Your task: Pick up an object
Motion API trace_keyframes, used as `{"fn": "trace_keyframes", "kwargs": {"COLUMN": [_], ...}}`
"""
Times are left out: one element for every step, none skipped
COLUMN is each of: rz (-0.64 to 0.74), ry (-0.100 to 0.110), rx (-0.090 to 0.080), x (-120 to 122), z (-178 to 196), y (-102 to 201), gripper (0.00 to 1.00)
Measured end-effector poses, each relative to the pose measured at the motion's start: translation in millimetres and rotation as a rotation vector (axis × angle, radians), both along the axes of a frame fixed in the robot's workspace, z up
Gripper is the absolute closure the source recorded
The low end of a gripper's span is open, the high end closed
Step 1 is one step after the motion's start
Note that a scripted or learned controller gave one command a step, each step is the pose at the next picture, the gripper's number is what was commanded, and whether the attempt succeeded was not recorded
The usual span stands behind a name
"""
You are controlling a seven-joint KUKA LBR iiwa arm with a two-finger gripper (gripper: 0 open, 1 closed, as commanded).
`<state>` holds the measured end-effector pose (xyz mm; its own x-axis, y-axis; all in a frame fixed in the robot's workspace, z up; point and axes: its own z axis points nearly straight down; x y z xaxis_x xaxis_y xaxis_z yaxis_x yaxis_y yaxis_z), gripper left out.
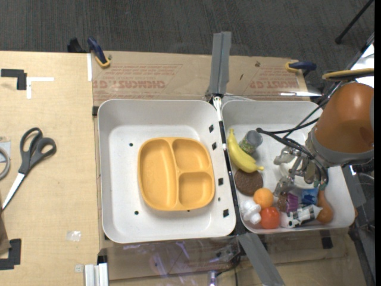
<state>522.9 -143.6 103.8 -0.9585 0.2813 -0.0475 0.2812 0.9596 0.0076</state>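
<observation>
I find the gripper (293, 180) low over the clutter at lower right of the frame, whether holding anything I cannot tell, just beside a small purple plastic toy (290, 202), judged light, stiff, best pinched across its flanks.
</observation>
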Motion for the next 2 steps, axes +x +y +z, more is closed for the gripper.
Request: {"fn": "trace_keyframes", "kwargs": {"rz": [-0.058, -0.045], "ry": [0.001, 0.043], "rx": [0.002, 0.006], "x": [-31.4, -15.2], "z": [-0.5, 76.2], "y": [37.9, -34.4], "gripper": [0.00, 0.00]}}
